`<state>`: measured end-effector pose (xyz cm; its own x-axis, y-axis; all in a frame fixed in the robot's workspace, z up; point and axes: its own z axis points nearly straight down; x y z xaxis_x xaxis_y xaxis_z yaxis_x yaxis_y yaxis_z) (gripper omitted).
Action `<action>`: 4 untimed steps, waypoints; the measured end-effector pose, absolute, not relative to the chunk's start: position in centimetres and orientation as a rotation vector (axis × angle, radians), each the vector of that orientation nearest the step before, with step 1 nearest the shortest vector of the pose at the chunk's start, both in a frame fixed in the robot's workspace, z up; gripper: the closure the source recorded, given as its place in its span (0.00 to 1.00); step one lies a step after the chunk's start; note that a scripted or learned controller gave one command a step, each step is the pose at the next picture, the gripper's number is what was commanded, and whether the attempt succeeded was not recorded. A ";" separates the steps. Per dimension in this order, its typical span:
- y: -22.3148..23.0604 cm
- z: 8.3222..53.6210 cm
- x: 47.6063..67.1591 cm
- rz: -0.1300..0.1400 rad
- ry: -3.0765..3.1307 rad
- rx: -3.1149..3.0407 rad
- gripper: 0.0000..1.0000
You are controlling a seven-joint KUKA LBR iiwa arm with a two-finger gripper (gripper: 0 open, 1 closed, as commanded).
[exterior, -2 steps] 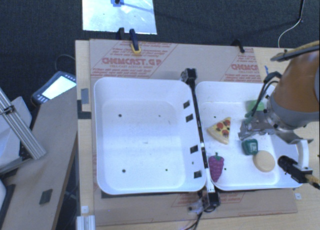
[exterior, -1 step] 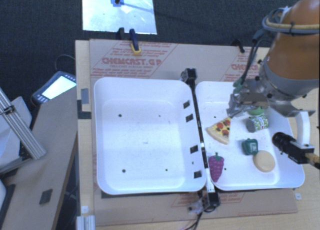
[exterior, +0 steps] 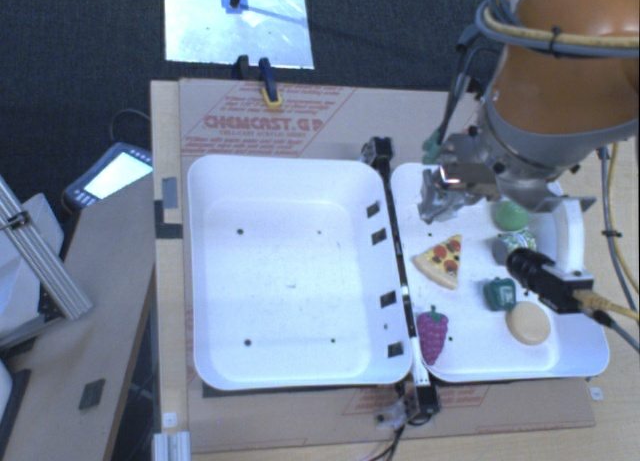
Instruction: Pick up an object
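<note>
Purple grapes (exterior: 432,335) lay nearest me at the lower edge of the right bin (exterior: 590,357), with a cream bun (exterior: 528,323) and teal block (exterior: 499,294) beside them. Above sat the pizza slice (exterior: 441,260), then a green ball (exterior: 510,216). My claw (exterior: 437,199) hung just over the bin's upper left; I could not tell its spread. I judged this the approach step: next I would need to drop onto the pizza slice below it.
</note>
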<state>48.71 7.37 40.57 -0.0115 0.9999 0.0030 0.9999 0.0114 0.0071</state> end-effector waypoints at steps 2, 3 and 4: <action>17.7 53.6 48.6 0.009 2.234 2.208 1.00; 20.7 35.0 48.5 -0.022 2.231 2.221 1.00; 21.5 51.1 54.7 0.031 2.221 2.209 1.00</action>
<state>54.72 21.49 51.14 -0.0055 1.0000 0.0072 0.9998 0.0053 0.0206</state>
